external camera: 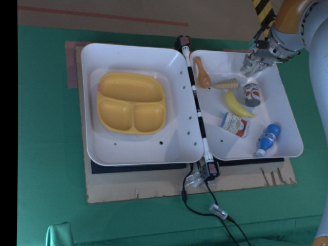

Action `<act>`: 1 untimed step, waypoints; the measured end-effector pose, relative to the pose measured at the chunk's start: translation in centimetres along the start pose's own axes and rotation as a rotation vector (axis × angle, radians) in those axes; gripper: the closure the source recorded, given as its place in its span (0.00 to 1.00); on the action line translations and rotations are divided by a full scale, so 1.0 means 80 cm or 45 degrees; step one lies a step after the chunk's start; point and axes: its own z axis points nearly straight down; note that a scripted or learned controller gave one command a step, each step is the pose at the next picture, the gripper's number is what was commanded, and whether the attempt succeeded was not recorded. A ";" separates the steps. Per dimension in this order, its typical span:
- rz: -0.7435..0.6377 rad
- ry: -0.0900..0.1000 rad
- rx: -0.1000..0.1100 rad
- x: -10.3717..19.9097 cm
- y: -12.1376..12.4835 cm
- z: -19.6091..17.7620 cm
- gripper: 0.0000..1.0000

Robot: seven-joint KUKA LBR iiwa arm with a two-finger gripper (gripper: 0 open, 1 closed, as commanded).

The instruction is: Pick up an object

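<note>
1. White right bin (287,137): the landmark for this list. It holds all the loose goods, so every candidate for picking lies within the arm's reach from the right.
2. Gripper (249,70): over the bin's far edge, pointing down, nothing between its fingers. Their spread is too small to read; I cannot tell how far apart they stand.
3. Can (251,94): just below the gripper, in the bin's far half. Nearest item, and the likeliest target by my judgement.
4. Cone (226,84): lying flat, left of the can.
5. Orange bottle (202,74): against the bin's left wall, beside the cone's tip.
6. Banana (238,105): mid-bin, near the can.
7. Carton (235,124): lying flat, nearer than the banana.
8. Blue bottle (267,139): on its side, in the bin's near right corner, apart from the rest.
9. Yellow tray (131,102): in the left bin (97,152), beside the right bin; a divided dish.
</note>
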 end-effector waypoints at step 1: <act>0.000 0.000 0.001 0.000 0.000 0.000 0.00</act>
